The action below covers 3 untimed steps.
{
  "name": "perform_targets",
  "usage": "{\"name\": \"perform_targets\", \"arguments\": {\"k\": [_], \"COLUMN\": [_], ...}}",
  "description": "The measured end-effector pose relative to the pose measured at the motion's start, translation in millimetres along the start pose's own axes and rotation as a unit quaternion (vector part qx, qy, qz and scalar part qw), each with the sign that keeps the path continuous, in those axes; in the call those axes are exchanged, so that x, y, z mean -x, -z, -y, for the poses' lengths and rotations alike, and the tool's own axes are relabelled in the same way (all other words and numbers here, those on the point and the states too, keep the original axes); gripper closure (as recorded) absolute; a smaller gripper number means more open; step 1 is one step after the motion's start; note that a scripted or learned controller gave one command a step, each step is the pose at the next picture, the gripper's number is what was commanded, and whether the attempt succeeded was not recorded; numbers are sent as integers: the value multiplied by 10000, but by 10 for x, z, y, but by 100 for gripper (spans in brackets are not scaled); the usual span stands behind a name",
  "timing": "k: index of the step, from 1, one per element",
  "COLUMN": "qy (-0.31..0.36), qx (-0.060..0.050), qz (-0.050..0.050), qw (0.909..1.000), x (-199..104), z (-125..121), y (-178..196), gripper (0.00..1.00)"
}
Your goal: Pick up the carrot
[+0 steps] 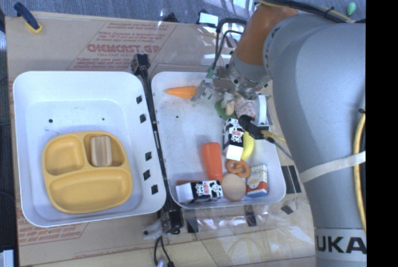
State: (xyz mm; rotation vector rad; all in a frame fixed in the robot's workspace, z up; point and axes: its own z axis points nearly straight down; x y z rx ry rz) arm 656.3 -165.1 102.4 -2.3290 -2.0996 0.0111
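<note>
The carrot [180, 92] is a small orange taper lying flat at the far end of the right bin [186, 135], its point toward the left. My gripper [204, 91] is down at the carrot's thicker right end, touching or almost touching it. The wrist and the orange band [261, 29] above it cover what lies just right of the carrot. The carrot rests on the bin floor.
The right bin also holds an orange cylinder [212, 162], a cow-print carton [204, 190], an egg [233, 187], a pretzel [238, 167], a banana [248, 146] and a small can [257, 179]. The left bin holds a yellow divided tray [87, 172].
</note>
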Motion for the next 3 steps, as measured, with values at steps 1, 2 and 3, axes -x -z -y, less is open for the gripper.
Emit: {"name": "perform_targets", "arguments": {"k": [1, 2, 3], "qy": [-503, -1942, -2417], "qx": [10, 28, 106], "qz": [-18, -9, -28], "qw": [9987, 9810, 9703], "x": [-723, -513, -619], "z": [74, 57, 128], "y": [-118, 251, -2], "gripper": [0, 0, 0]}}
